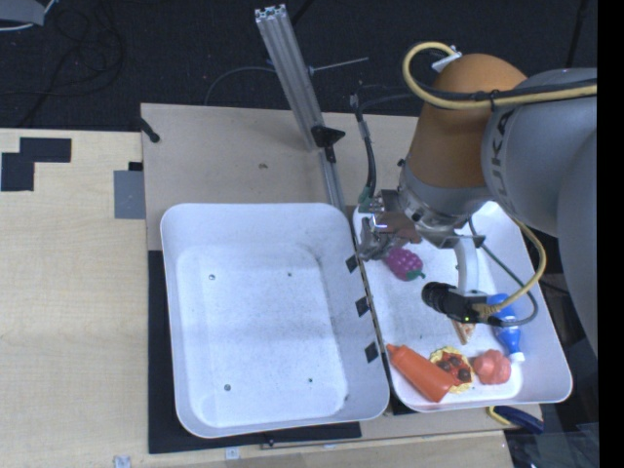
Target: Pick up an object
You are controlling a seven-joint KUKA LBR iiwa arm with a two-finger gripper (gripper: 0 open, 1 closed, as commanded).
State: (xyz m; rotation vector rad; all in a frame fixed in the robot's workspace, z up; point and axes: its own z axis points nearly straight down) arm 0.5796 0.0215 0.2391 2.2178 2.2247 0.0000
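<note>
My gripper hangs low over the left edge of the right bin, close to the divider between the two bins. A purple bunch of toy grapes lies just to its lower right, touching or nearly touching it. An orange carrot, a pizza slice and a red-pink toy lie along the bin's front. A blue-and-white item sits near the right wall. The arm's bulk hides the back of the bin.
The left white bin stands beside the right one, with black clips along the shared rim. A slanted aluminium rail rises behind the bins. A black part with cables hangs from the wrist over the right bin.
</note>
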